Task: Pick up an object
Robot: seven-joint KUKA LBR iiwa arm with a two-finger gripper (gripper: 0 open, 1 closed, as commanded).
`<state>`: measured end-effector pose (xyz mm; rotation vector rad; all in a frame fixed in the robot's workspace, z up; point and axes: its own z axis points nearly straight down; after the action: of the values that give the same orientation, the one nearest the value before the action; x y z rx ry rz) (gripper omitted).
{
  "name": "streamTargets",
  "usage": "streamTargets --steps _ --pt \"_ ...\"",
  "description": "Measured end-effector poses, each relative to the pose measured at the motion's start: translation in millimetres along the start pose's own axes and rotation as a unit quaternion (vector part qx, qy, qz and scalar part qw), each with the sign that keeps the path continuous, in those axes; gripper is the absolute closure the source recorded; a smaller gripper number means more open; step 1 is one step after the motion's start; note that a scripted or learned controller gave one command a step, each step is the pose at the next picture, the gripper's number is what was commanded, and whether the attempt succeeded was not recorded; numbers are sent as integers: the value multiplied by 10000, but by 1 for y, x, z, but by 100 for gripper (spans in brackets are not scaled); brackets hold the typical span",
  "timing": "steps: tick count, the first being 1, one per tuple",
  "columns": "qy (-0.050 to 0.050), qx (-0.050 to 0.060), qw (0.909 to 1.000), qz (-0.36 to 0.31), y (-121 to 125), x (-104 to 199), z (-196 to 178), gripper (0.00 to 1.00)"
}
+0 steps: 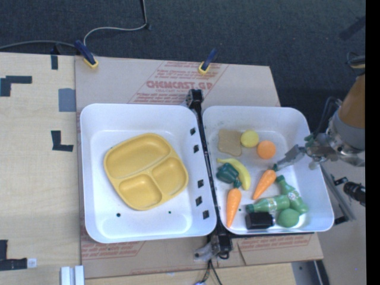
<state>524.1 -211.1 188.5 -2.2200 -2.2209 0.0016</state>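
Observation:
The right bin [297,119] holds several toy foods. A tan bread slice [228,142], a yellow lemon [250,138] and an orange ball [266,149] lie at its far side. Mid-bin are a banana [239,168], a dark green pepper [226,173] and two carrots [263,184] [233,204]. Toward the front lie two green bottles [271,205] [290,190], a green round fruit [288,218] and a black block [259,220]. My gripper [292,155] hangs over the bin's right part, just right of the orange ball and above the nearer carrot, with nothing seen in it.
The left bin [95,123] carries a yellow divided plate [146,170]. A black clip strip [200,153] runs between the bins. Both bins rest on cardboard [172,82] held by yellow clamps [86,54]. The arm's wrist [347,129] sits beyond the right rim.

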Motion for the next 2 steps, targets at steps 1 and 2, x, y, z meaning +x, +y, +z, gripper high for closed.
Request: streamTargets --steps 1,2 --pt "2 -15 10000 -2 -7 50 102 0" --pt "-16 -38 10000 1 -34 77 102 0"
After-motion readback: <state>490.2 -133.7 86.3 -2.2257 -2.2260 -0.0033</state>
